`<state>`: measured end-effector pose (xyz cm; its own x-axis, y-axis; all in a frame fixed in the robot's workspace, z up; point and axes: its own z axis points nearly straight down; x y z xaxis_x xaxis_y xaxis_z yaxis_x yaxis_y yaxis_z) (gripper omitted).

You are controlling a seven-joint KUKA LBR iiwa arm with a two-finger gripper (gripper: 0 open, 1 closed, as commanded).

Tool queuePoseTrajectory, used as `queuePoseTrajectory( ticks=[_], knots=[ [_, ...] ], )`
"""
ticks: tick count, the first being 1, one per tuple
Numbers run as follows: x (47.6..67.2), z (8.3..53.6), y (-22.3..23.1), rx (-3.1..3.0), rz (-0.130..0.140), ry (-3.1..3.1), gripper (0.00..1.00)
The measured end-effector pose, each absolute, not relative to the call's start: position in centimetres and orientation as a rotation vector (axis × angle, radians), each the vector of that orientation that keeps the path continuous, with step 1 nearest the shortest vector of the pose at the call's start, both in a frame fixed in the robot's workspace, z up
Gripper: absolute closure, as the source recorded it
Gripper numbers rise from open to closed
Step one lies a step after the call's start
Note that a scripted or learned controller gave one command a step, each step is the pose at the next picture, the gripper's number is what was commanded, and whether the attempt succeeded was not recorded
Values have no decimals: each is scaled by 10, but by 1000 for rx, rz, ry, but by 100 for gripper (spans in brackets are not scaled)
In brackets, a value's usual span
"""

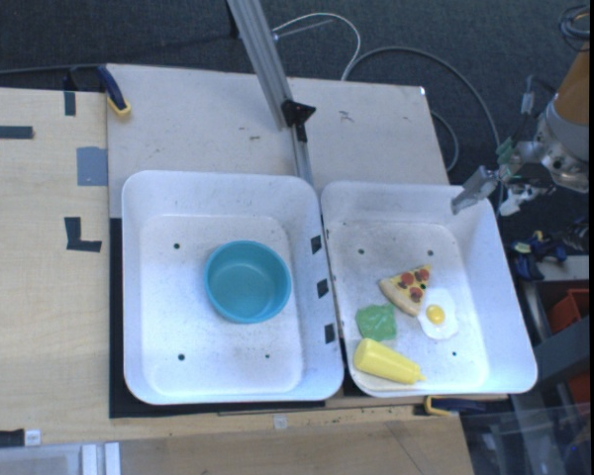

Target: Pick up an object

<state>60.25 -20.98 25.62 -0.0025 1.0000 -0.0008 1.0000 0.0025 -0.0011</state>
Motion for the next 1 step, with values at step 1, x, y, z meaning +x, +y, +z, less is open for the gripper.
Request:
queuePoseTrajectory(
  ticks=[1],
  knots=[
    [602, 256, -210, -2219, 3, -2224, 0]
  ],
)
